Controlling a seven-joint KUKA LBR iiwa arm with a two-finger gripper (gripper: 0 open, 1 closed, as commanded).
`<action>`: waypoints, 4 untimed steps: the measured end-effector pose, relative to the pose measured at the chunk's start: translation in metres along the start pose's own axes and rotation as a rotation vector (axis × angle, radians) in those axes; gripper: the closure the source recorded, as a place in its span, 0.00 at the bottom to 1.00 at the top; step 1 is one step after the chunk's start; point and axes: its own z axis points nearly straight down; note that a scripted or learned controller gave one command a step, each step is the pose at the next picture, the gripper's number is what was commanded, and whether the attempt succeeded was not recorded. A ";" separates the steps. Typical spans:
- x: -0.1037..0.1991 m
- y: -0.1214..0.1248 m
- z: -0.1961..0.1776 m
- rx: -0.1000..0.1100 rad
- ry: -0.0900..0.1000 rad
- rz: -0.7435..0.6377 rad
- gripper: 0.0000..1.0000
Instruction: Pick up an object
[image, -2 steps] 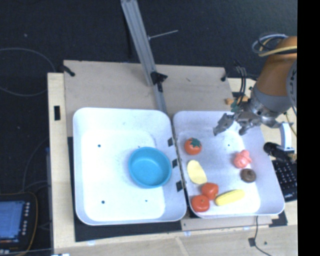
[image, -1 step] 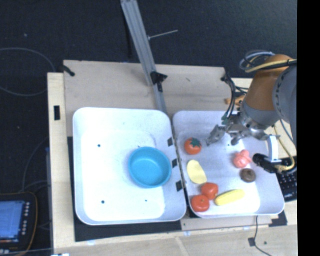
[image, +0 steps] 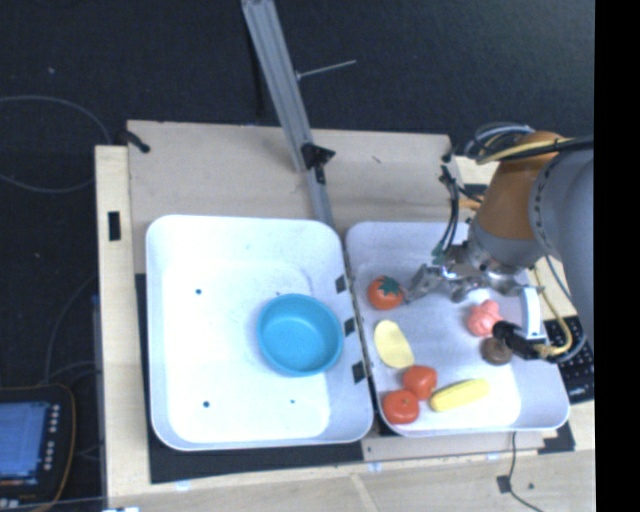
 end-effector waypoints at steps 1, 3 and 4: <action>-0.001 0.003 -0.016 -0.012 -0.001 0.002 1.00; 0.001 0.007 -0.137 -0.009 0.003 -0.011 1.00; -0.001 0.007 -0.118 0.000 0.001 -0.009 1.00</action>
